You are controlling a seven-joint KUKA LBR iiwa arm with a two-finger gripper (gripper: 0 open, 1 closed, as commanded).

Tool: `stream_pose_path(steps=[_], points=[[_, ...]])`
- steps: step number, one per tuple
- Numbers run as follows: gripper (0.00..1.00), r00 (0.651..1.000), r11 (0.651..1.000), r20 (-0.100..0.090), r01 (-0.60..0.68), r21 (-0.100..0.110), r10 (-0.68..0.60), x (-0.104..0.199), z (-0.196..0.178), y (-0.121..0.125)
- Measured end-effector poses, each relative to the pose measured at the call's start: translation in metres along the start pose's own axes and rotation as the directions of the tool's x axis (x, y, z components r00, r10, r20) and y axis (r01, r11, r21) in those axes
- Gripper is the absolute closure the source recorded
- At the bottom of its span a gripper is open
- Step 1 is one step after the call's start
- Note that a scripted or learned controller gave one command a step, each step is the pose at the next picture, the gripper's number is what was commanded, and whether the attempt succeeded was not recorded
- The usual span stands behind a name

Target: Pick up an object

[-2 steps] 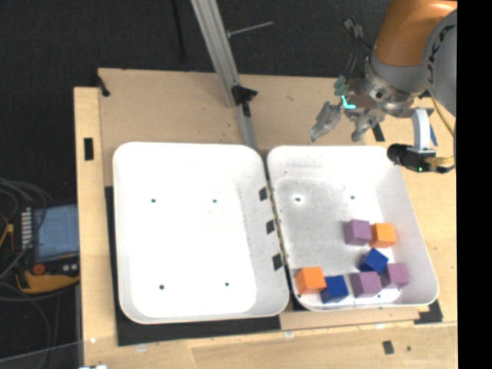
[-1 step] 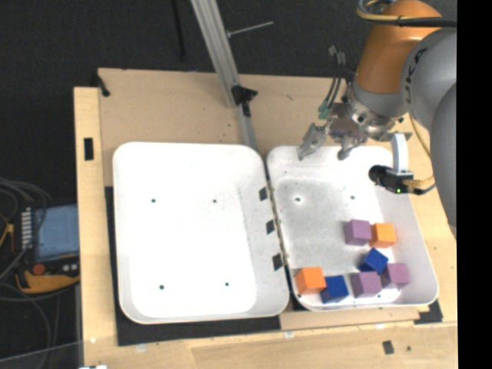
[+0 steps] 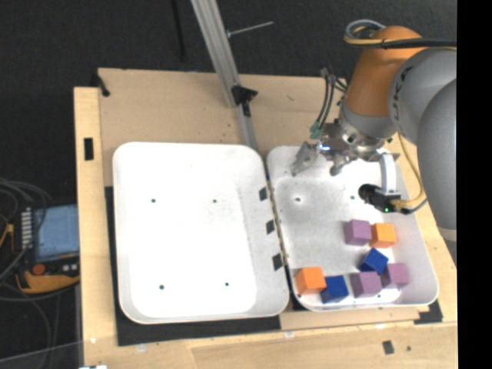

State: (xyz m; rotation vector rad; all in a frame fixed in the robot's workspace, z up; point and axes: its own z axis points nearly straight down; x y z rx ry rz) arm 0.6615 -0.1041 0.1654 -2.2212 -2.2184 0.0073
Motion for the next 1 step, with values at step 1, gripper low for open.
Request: stream_pose_path(steps=[1], points=[[0.0,1.0,1.0,0.001,-0.001,-0.002,0.001,-0.0047,0.0423,-0.0029]])
